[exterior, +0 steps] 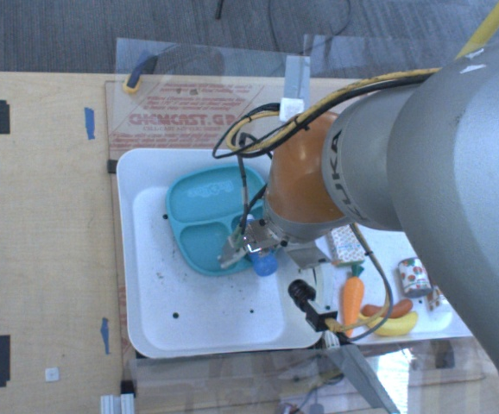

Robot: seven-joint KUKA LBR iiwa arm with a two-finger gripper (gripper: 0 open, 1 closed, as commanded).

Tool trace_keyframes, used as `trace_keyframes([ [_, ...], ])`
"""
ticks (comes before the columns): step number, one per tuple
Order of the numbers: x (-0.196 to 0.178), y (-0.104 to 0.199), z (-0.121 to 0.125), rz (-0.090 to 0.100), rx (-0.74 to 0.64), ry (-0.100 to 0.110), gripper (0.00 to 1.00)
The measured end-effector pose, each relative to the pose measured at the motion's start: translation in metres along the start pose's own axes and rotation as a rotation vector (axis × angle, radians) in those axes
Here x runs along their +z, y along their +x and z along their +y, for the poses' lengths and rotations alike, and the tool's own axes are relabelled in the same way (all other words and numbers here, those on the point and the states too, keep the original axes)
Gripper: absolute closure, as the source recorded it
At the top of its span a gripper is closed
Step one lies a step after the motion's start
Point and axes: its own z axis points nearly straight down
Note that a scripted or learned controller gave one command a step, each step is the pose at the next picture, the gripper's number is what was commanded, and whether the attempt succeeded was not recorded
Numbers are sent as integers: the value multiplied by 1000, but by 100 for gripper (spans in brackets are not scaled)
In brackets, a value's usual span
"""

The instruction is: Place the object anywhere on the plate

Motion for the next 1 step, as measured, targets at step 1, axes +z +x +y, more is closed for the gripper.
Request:
trace_keyframes([
  [1,-8,2,-1,5,2,4,100],
])
